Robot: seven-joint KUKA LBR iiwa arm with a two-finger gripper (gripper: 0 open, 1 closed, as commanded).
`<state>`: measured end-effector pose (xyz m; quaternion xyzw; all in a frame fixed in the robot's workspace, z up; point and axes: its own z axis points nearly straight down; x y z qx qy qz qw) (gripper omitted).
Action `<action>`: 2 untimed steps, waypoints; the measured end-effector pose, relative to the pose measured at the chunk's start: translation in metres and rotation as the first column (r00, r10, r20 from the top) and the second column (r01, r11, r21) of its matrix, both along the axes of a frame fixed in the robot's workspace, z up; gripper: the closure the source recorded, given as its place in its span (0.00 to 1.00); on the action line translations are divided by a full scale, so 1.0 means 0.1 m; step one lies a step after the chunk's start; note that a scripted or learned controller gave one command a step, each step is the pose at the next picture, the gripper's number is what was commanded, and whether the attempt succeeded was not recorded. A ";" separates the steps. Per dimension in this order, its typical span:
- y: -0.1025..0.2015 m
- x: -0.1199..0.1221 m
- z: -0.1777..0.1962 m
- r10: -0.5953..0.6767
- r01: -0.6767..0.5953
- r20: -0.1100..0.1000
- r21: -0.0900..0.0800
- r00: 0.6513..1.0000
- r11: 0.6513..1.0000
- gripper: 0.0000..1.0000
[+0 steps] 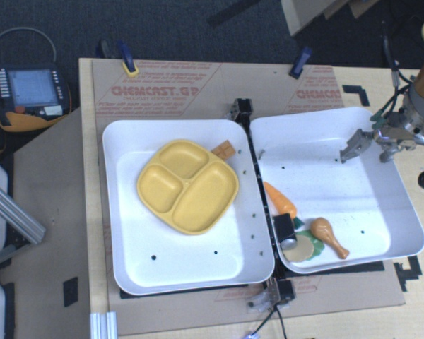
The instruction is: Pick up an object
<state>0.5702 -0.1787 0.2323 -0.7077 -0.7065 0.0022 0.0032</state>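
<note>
Objects for picking wait untouched — nothing is lifted yet, so the whole grasp remains. Taking the right bin point(381, 189) as landmark: the carrot point(280, 199) lies against its left wall, the drumstick point(329, 236) near its front edge. The gripper point(371, 147) hangs over its far right corner, fingers spread, empty — well apart from both.

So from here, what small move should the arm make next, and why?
Probably travel toward the bin's near-left corner. The end effector sits open over bare floor at the right bin's far side, while the carrot and drumstick lie clustered there, not yet within reach.
</note>
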 end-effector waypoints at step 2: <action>0.07 0.05 -0.40 0.002 -0.002 0.005 -0.001 1.000 1.000 0.00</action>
